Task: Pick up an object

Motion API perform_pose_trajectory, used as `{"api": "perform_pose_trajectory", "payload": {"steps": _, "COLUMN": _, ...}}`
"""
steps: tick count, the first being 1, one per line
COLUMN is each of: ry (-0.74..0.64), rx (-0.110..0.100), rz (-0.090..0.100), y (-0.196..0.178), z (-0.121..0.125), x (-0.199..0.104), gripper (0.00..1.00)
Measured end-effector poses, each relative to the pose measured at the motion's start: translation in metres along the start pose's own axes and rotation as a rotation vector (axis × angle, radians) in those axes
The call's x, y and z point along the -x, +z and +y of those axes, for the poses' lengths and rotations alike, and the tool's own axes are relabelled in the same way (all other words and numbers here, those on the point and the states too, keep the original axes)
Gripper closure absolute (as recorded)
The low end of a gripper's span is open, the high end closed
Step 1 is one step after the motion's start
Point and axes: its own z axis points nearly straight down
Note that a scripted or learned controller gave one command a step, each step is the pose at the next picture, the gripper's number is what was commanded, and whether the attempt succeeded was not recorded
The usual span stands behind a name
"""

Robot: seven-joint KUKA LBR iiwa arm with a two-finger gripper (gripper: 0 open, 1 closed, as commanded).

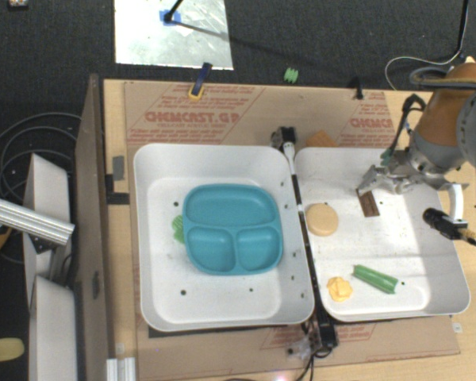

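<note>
Claw (pixel 370 190) sits low over right bin (pixel 460 292) w/ brown block (pixel 369 205) just at its tips, finger state can't be told, grip unconfirmed; round tan disc (pixel 323 218), green stick (pixel 375 279), yellow lump (pixel 339 289) lie apart, blue tray (pixel 232 227) fills left bin (pixel 155 292).

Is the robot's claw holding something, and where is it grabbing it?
It cannot be told. The gripper hangs over the right bin, with a small brown piece just beneath its tip.
</note>
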Motion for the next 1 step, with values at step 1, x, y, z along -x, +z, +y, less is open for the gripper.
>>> {"api": "perform_pose_trajectory", "payload": {"steps": 1, "ry": -0.002, "rx": -0.007, "rz": 0.005, "y": 0.0012, "z": -0.0263, "x": -0.0383, "gripper": 0.00}}
